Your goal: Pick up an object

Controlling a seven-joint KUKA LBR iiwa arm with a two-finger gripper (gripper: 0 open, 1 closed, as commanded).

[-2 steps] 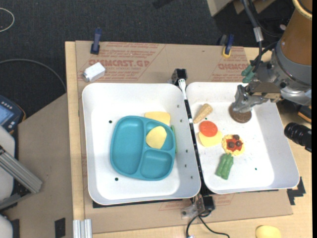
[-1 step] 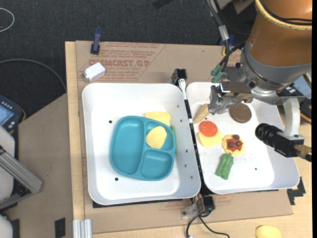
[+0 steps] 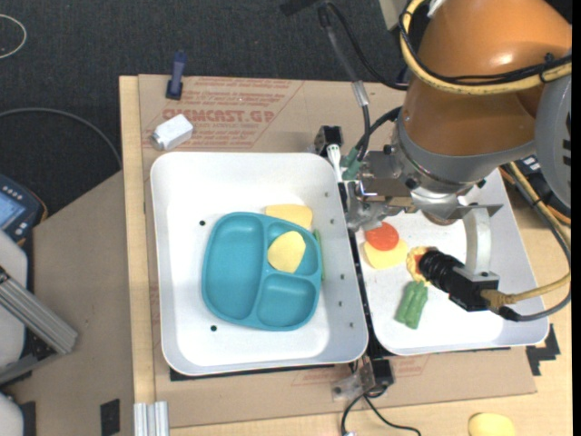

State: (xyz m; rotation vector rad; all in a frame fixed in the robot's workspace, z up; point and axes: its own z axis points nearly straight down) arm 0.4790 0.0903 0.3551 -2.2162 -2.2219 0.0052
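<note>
**Arm over the right bin, grip unreadable**

From my station I see the arm point(image 3: 481, 71) reaching in from the right, its orange band and grey wrist hanging over the far left part of the right bin point(image 3: 526, 243). The gripper point(image 3: 386, 209) sits low near that bin's left wall, mostly hidden under the wrist, so I cannot tell how the jaws stand, and I see nothing clearly between them.

Just beside the gripper, toward the near edge, an orange-red round piece point(image 3: 382, 236) rests on a pale yellow flat piece point(image 3: 384, 255). Nearer the bin's front edge lies a green pickle-shaped object point(image 3: 411, 305), tilted. A black cylindrical part on a cable point(image 3: 457, 280) lies across the middle of this bin, just beside a small orange-and-yellow thing point(image 3: 416, 262) I cannot make out.

In the left bin point(image 3: 182, 243), a teal divided plate point(image 3: 259, 275) lies near the right wall. A yellow lemon-like piece point(image 3: 287, 252) sits in its far right compartment, and a yellow wedge point(image 3: 289, 216) lies against the plate's far edge.

Both bins stand on a cardboard sheet point(image 3: 236, 107) on the tabletop; a small white block point(image 3: 172, 132) and a blue clip point(image 3: 176, 74) lie near the sheet's far left corner.
</note>
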